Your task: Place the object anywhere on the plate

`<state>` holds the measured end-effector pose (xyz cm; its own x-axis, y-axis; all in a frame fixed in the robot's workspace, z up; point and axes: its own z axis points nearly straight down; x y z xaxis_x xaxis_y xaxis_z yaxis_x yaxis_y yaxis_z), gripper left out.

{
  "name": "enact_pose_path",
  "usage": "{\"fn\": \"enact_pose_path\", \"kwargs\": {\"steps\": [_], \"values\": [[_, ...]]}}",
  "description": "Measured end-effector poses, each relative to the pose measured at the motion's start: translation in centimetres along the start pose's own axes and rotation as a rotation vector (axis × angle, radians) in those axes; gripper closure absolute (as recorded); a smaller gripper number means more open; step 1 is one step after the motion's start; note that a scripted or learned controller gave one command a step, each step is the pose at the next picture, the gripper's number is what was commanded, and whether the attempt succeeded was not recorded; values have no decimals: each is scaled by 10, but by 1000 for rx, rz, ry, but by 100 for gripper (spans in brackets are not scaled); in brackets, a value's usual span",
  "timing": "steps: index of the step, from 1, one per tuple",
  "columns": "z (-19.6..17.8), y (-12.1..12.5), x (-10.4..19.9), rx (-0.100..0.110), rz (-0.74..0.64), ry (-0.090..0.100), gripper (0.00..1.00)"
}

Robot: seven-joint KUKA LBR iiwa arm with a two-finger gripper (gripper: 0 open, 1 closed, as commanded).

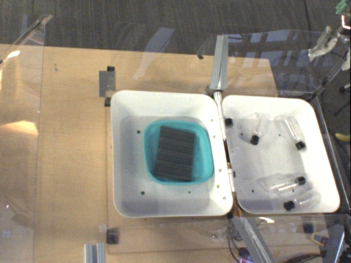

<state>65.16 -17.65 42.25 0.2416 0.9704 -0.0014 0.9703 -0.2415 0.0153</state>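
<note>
A wooden bench (66, 163) on dark carpet (137, 10) bears two white bins (126, 196); the tool's state cannot be told.

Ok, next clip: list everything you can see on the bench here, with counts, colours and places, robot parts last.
white bins: two, side by side on the bench; left bin and right bin.
plate: one, teal, squarish with rounded corners, middle of the left bin.
dark ridged block: one, dark grey, lying on the plate, inside its rim.
clear tubes with black caps: four or so, transparent, scattered in the right bin; the exact count is hard to tell.
metal bar: one, grey, running back from the gap between the bins.
wooden bench top: one, tan, under both bins.
claw: one, pale, top right corner, above and behind the right bin; its state is unclear.
</note>
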Motion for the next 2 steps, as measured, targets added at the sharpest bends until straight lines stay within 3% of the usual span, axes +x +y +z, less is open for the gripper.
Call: {"fn": "enact_pose_path", "kwargs": {"steps": [1, 2], "values": [[-14, -8, -24, 1, 190, -2, 0], [-13, -9, -24, 4, 299, -2, 0]]}}
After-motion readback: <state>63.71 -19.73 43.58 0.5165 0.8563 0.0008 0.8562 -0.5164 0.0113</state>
